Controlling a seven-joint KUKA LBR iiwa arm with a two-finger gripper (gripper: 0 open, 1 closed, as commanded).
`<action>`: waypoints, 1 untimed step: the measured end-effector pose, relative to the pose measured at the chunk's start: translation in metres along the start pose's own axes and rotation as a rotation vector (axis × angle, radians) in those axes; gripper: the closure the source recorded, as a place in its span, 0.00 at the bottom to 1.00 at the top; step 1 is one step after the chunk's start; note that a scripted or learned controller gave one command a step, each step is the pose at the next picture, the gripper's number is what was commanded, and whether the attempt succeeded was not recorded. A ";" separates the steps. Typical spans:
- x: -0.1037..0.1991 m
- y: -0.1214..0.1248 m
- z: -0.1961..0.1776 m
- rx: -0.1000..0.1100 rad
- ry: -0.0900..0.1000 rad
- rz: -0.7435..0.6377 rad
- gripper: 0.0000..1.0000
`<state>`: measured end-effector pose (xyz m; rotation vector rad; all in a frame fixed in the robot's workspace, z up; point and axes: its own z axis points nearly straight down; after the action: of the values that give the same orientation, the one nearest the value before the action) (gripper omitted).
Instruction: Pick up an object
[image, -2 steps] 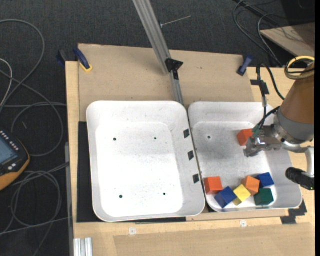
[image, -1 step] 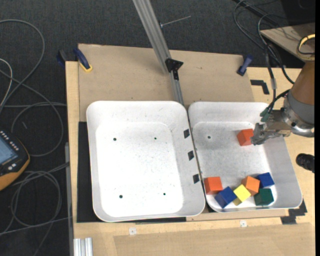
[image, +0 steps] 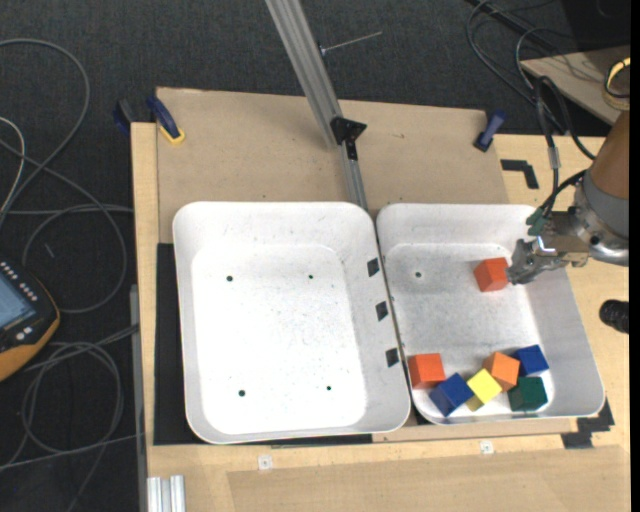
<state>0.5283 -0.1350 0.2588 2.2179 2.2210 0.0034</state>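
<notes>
The end effector (image: 522, 265) hangs over the right bin (image: 560, 300), just beside the orange block (image: 491, 274), which sits alone in the bin's upper half, well apart from the heap of blocks (image: 485, 380) along the near rim. From where I stand the end effector's tip reads as touching or nearly touching the block's right face, but I cannot tell whether it is spread or pressed together, and nothing shows the block pinched in it. The step in hand looks like lining up for the grasp. To do it well, I judge the arm should centre over the block rather than beside it, come straight down so one side straddles each opposite face, and close squarely on flat faces, not corners, or the block may skid across the smooth bin floor. The block looks roughly cubic, so it has no real long axis; it sits turned a little against the bin's walls, and the wrist should match that turn.
</notes>
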 end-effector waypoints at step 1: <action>0.051 -0.011 0.012 0.006 0.004 -0.004 1.00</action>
<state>0.5169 -0.0838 0.2464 2.2187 2.2302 0.0013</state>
